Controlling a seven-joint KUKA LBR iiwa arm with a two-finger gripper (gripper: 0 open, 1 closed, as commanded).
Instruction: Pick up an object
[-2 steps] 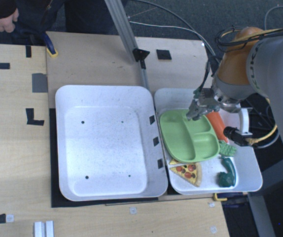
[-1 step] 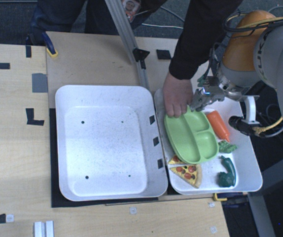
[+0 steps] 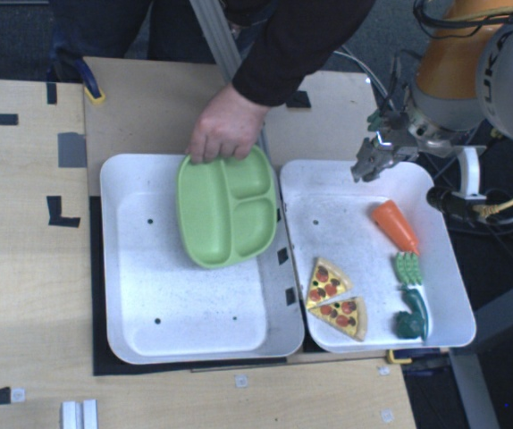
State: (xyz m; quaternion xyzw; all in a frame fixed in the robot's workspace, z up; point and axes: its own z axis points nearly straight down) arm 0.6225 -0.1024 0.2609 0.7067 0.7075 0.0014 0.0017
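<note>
Objects for picking lie in the right bin (image 3: 444,320): a pair of pizza slices (image 3: 335,298), an orange carrot (image 3: 395,225) and a green vegetable piece (image 3: 411,295), all well apart from the pincer (image 3: 370,164). Largest on the bench (image 3: 24,239) are the two white bins; the left bin (image 3: 131,320) bears a green divided plate (image 3: 227,207), tilted on its far rim and gripped by a person's hand (image 3: 227,132).

Trouble could come from that hand: it reaches close to the wall between the bins, so a sweep of the arm (image 3: 471,52) leftward might meet it or knock the plate. The flat slices would also likely slip from a pinch.

Hovering over the far corner of the right bin, the pincer is dark and blurred; I cannot tell its spread, and nothing seems to sit in it.
</note>
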